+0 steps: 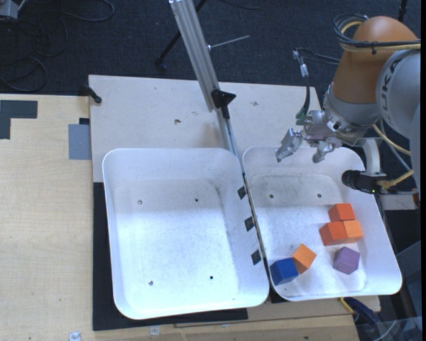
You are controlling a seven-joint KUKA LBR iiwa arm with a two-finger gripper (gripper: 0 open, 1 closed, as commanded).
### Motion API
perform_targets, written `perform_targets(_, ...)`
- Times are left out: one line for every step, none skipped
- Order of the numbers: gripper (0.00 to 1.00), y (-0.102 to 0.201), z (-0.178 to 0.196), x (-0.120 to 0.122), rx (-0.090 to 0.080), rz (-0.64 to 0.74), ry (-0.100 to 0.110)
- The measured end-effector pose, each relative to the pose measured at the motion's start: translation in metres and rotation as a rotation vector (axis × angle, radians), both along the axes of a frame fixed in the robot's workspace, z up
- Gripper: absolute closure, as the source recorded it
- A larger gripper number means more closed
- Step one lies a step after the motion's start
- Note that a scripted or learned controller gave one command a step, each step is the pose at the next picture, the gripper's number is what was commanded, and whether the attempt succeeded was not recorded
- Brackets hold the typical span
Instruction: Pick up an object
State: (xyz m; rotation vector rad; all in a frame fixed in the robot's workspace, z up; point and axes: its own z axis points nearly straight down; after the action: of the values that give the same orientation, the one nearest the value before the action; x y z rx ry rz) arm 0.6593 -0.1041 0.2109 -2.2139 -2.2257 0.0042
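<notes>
my pincer (pixel 303 148) spread, nothing in it, over right bin's (pixel 383 290) far edge | blocks at near end: two orange (pixel 341 226) touching, purple (pixel 346 260), small orange (pixel 304 256) against blue (pixel 284 270) | likely light, rigid, flat-sided | purple stands apart: take it across opposite faces

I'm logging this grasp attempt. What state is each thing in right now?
gripper: open, holding nothing, above the right bin's far edge.
right bin: holds five blocks.
blue block: resting, touching a small orange block.
purple block: resting alone.
two orange blocks: resting side by side.
</notes>
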Motion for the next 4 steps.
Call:
perform_targets(0.00,-0.046,-0.088,-0.028,0.001,-0.010,0.008)
perform_targets(0.00,-0.046,-0.121,-0.041,0.001,-0.007,-0.001)
perform_targets(0.00,-0.099,-0.059,-0.059,-0.003,-0.010,-0.006)
perform_targets(0.00,-0.103,-0.094,-0.094,-0.006,-0.001,-0.022)
